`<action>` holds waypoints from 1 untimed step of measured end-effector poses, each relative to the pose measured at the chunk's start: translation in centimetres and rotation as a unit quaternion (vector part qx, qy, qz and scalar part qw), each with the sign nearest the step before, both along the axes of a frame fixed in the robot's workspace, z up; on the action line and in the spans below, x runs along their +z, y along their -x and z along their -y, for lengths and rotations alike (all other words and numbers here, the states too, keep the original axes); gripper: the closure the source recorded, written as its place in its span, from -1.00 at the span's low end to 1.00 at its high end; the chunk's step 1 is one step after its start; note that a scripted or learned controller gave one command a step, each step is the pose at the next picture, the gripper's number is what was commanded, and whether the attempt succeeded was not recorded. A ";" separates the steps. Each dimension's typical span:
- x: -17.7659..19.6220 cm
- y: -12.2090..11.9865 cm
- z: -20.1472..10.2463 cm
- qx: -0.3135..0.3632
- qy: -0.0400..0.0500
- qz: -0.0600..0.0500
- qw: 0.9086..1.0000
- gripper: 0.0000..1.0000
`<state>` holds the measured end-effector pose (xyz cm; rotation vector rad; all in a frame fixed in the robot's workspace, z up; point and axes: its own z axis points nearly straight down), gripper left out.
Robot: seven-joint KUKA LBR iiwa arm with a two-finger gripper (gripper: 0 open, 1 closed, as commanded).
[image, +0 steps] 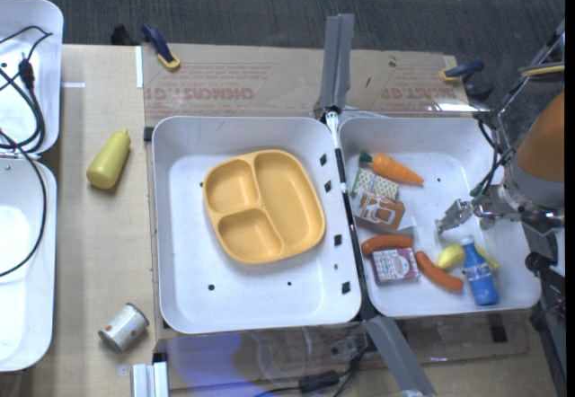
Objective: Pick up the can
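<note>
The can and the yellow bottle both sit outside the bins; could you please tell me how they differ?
The can is silvery with a reddish mark on its label, while the yellow bottle is plain mustard yellow. The can is short and stubby; the yellow bottle is longer and tapers to a neck. The can lies near the front left corner of the left bin, the yellow bottle further back beside it. Both lie on their sides on the bench, apart from the end effector.

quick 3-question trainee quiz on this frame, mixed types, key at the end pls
1. True or false: the can lies inside the left bin.
2. Which bin does the gripper hover over? A) left B) right
3. Fill in: the yellow divided plate has ___ compartments.

Key: 1 false, it lies on the bench outside both bins, lower left. 2 B. 3 three.
</note>
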<state>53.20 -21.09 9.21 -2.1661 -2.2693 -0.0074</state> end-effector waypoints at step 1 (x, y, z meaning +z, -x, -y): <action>-0.1 -0.8 0.2 -0.030 -0.004 -0.004 1.000 -1.00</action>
